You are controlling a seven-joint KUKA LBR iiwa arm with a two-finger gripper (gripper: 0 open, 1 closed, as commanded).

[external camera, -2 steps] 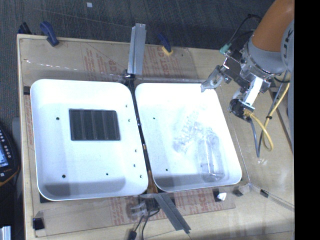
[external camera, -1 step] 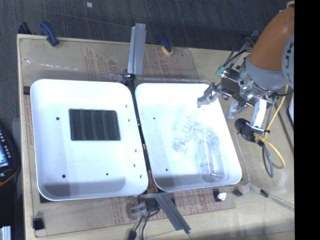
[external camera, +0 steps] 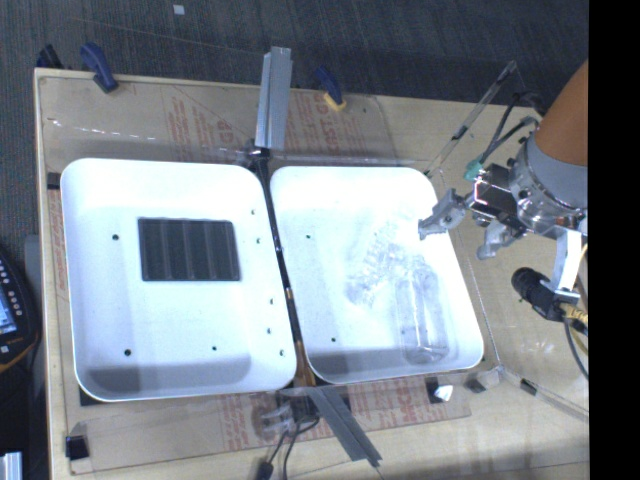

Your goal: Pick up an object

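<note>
Claw [external camera: 462, 228] sits at the right edge of the right bin [external camera: 300, 268], over the bin's far-right rim; two grey fingers [external camera: 437, 218] point left and look spread apart with nothing between them; grey arm [external camera: 560, 168] with orange band comes in from the right; cables and a black connector [external camera: 535, 293] hang near the wrist, over the tabletop [external camera: 150, 108] right of the bin.

Right bin holds clear plastic items: a crumpled transparent piece [external camera: 375, 263] around the middle, and a clear bottle-like thing [external camera: 422, 313] lying lengthwise toward the near-right corner; the two look touching or just beside each other, hard to tell since both are see-through; both lie left of and nearer than the claw, apart from it.

Left bin [external camera: 90, 348] holds a dark rectangular ribbed tray [external camera: 188, 249], lying flat around the middle-left; bins sit side by side, touching along the centre; blue clamps [external camera: 100, 68] at the far edge of the tabletop.
</note>
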